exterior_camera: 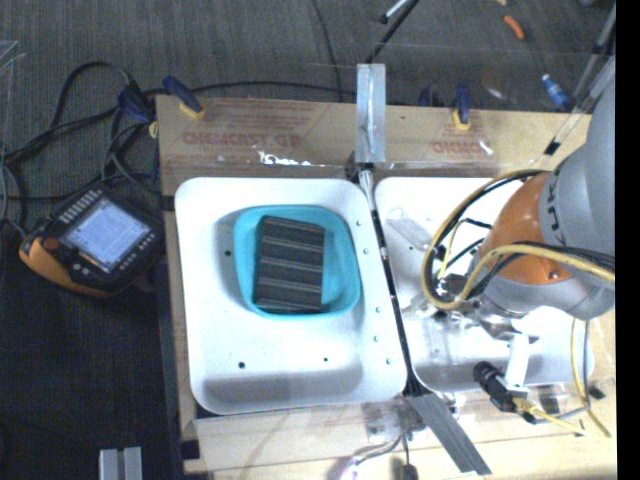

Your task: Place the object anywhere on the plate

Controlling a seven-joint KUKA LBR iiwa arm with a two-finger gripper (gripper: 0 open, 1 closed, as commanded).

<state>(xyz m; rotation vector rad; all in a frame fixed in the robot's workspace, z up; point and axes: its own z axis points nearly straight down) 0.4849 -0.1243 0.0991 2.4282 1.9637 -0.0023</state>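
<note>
The dark grey ribbed block (291,262) is lying flat on the turquoise plate (343,271), covering most of its middle, with its ridges running across it and a turquoise margin showing all round. The plate is sitting in the left white bin (285,378), up toward the bin's back edge, leaving the front stretch of the bin floor bare and white. Over in the right white bin (432,184), the grey arm (575,218) is reaching in from the right edge, its orange band (520,218) showing just above the wrist and yellow cables (447,243) looping off it. The gripper (470,315) is hanging low over the right bin's floor, well apart from the block and plate, and whether it is released or clenched I cannot tell. The two bins are resting side by side on the wooden bench (260,138). Off the bench's left edge, a handheld controller (97,238) is lying on the dark floor with its screen glowing.
</note>
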